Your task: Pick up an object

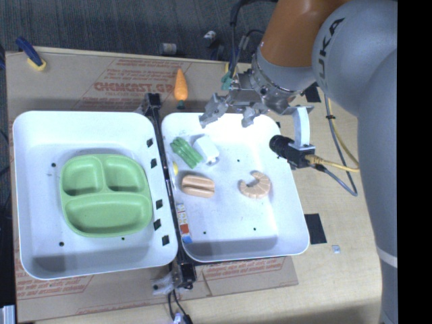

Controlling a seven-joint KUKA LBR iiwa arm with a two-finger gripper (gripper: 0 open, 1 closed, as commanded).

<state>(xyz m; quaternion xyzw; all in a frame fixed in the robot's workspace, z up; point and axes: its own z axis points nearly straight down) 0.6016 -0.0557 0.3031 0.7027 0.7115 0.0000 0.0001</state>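
The right bin [287, 211] holds a green ridged piece [185, 151] near its back left, a small white piece [206, 148] beside it, a tan hot-dog-like bun [198, 185] and a curved croissant-like piece [255, 185]. My gripper [230, 114] hangs over the back edge of the right bin with its two grey fingers [210, 113] spread apart and nothing between them. It stands above and slightly behind the white and green pieces.
The left bin [34, 133] holds a green divided plate [104, 194]. An orange carrot-like item [180, 84] lies on the cardboard behind the bins. A black camera unit [290, 150] with yellow cables sticks out over the right bin's right side.
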